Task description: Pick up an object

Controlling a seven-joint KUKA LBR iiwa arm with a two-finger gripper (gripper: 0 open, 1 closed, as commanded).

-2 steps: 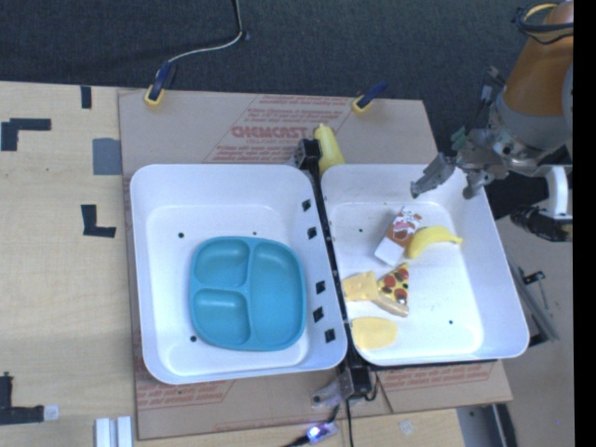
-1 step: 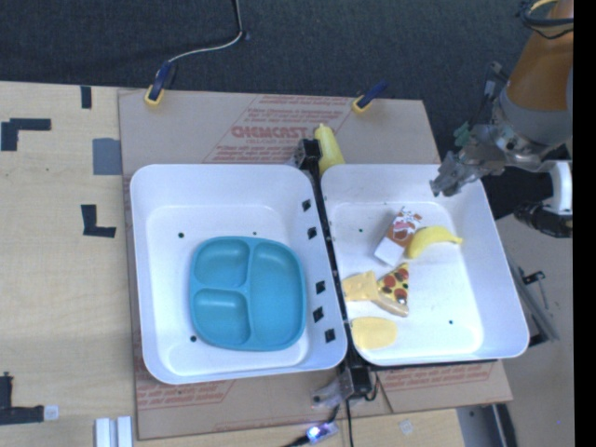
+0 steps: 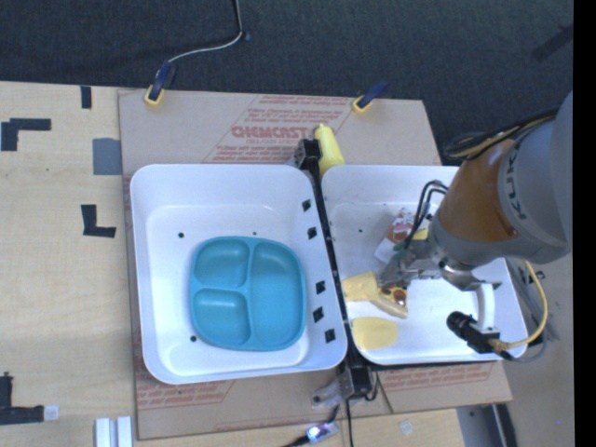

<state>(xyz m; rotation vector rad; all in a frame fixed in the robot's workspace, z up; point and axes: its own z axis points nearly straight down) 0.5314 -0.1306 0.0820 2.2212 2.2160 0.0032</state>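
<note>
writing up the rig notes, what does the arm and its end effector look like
The arm is a thick, rounded grey body with a broad orange band above the wrist. A black cable loops along the band's left side, and yellow cabling curves below the wrist beside a black fitting. The end effector is small, dark and metallic, over the right bin.

I see two white bins: the left bin (image 3: 149, 250) carries a turquoise divided plate (image 3: 248, 292), and the right bin (image 3: 363, 189) carries pale yellow pieces (image 3: 374, 331). My arm (image 3: 521, 194) is grey with an orange band. Red lettering marks the tan cardboard sheet (image 3: 261, 128) behind the bins.
</note>
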